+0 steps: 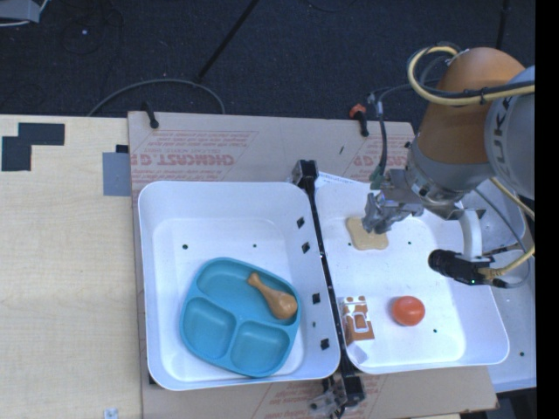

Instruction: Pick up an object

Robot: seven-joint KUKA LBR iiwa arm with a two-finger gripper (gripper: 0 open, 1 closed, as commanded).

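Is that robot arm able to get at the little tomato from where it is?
Probably yes. The tomato lies alone in the same right bin as the gripper, with nothing on top.

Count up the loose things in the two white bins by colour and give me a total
Blue: 1, the divided tray in the left bin
Tan or beige: 2, the drumstick on the tray and the flat piece under the gripper
Red-orange: 1, the round ball
Brown and white: 1, the small block
Total: 5
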